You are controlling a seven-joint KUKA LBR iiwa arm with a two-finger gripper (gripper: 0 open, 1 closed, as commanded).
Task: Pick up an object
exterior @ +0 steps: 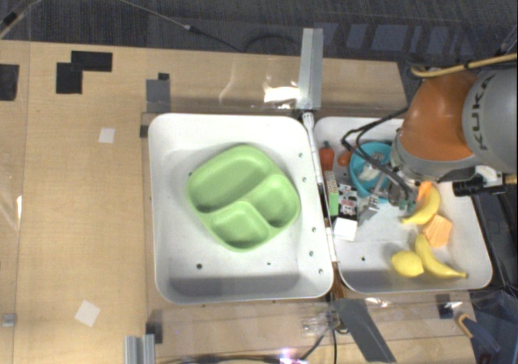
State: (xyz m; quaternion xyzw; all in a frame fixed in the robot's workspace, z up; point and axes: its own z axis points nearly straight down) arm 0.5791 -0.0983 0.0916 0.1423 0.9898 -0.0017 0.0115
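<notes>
the hand (374, 207) hangs low in the right bin (477, 273) beside a banana (424, 207); its grip cannot be told.

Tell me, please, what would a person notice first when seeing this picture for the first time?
Most likely the green divided tray, lying alone in the left bin. Next comes the grey arm with its orange band, reaching from the right over the right bin. In that bin there are bananas, a yellow lemon and an orange block, near its front right corner.
</notes>
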